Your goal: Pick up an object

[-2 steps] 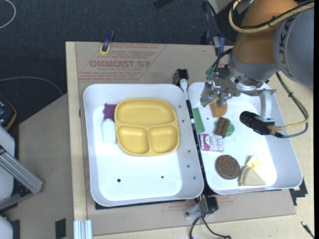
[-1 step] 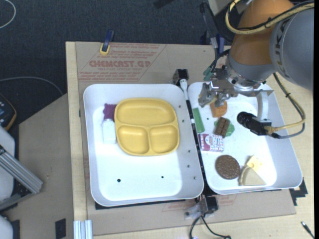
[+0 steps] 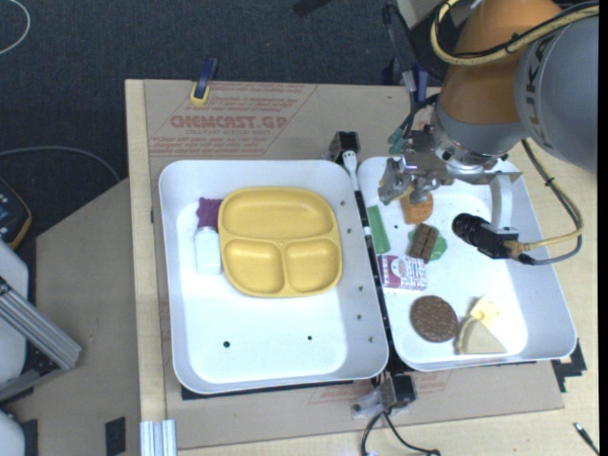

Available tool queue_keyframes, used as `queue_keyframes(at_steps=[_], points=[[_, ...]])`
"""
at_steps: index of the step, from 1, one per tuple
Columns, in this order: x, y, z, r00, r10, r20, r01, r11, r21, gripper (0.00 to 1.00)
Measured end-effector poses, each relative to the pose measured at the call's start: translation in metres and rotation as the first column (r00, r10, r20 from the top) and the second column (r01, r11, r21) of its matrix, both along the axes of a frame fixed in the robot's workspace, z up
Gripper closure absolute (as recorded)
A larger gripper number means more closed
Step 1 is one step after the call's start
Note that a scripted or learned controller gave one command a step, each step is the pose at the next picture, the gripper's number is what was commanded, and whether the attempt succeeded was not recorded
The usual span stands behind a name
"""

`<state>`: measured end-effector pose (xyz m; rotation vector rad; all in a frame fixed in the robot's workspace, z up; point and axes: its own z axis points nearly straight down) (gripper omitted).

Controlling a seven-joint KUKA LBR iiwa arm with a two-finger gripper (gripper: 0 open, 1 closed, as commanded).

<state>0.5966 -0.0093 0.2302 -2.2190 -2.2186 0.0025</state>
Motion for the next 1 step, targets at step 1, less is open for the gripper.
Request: queue_keyframes(at_steps=[1], points=[[-0.0041,-0.0151,-0.0139,1.000,-0.001,-0.001,0.001,1.000,-0.001,1.00]])
